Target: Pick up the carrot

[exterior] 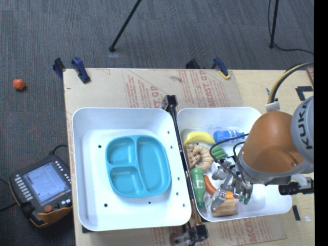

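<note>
Jaws (231, 187) hang low in the right bin (256, 111), by the desk's near right corner; whether they are apart or together I cannot tell. My carrot (210, 185) lies just beside them, wedged against the green bottle (198, 186), so clutter crowds the approach.

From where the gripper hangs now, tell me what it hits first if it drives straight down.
Most likely the carrot: the gripper hangs low in the right bin, with the orange piece just beside its tips and a tan block below. Depth is unclear from this slant.
</note>
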